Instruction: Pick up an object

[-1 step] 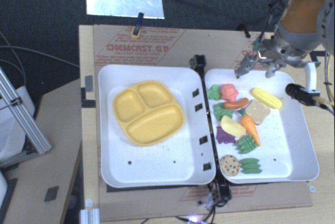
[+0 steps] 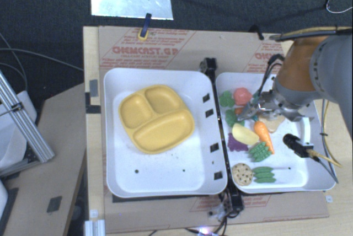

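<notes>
1. Two white bins are seen side by side on the bench [image 2: 182, 42]; the left bin [image 2: 118, 169] carries a yellow divided plate [image 2: 156, 118].
2. The right bin [image 2: 309, 174] is crowded with toy food: a red tomato [image 2: 241, 95], a green leafy piece [image 2: 226, 99], a yellow lemon [image 2: 245, 133], an orange carrot [image 2: 264, 137], purple grapes [image 2: 236, 144], a green bumpy piece [image 2: 258, 151], a cookie [image 2: 241, 173] and green pea pods [image 2: 264, 175].
3. The arm [image 2: 309, 66] is reached in from the right, and the jaws [image 2: 246, 112] are held low between the tomato and the lemon.
4. Whether the jaws are apart or together cannot be told; nothing is seen between them.
</notes>
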`<state>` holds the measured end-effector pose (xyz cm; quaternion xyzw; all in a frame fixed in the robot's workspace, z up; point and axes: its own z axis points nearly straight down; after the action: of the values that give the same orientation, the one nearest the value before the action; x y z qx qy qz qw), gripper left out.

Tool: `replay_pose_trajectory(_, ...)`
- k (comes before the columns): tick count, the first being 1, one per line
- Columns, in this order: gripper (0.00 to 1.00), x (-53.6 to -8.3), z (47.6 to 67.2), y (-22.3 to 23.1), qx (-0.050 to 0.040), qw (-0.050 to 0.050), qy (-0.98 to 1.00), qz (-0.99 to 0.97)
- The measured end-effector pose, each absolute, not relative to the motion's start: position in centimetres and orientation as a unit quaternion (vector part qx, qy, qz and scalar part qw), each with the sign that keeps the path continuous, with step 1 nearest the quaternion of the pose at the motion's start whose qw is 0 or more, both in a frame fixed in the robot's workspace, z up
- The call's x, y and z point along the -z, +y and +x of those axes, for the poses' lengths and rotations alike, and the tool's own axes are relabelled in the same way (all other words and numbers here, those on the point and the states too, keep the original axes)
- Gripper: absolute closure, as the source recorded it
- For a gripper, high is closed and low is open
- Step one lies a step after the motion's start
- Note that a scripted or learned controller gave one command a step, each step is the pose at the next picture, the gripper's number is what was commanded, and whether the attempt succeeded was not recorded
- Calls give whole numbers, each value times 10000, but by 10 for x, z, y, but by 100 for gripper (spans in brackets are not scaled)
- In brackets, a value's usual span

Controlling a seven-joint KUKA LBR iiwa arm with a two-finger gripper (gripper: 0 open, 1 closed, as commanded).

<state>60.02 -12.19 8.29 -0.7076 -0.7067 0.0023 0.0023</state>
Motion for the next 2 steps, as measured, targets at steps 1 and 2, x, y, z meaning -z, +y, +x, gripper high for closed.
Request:
replay_pose_trajectory(1, 0, -88, 542, -135, 25, -43, -7069, -7073)
replay_pose_trajectory(2, 100, -99, 545, -137, 27, -77, -7070, -7072)
